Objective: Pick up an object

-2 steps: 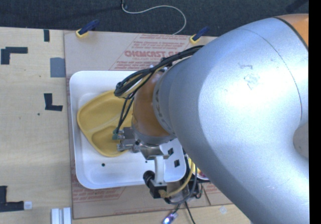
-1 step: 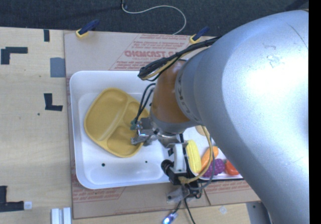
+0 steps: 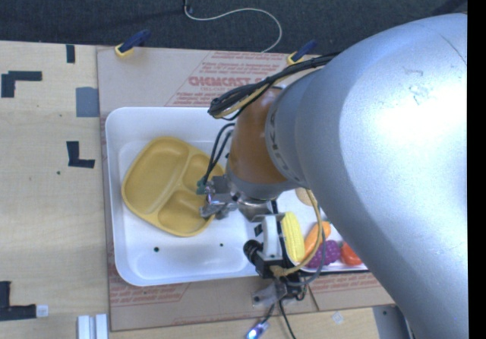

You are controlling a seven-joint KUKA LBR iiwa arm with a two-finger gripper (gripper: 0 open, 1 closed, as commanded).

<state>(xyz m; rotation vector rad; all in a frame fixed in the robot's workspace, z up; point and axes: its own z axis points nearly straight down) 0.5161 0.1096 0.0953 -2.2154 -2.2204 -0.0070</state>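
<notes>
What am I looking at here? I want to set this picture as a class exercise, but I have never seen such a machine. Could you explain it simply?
This is one picture, taken by a camera fixed above a workbench and looking down at a slant. The big grey shape is a robot arm reaching in from the right, with an orange band near its wrist. At its tip is the end effector, the part meant for grasping. It sits over the edge of a yellow divided plate, which lies in a shallow white bin. Further right, partly under the arm, lie what look like toy foods: a corn cob, an orange piece and purple grapes. From this angle I cannot tell whether anything is being held.
</notes>
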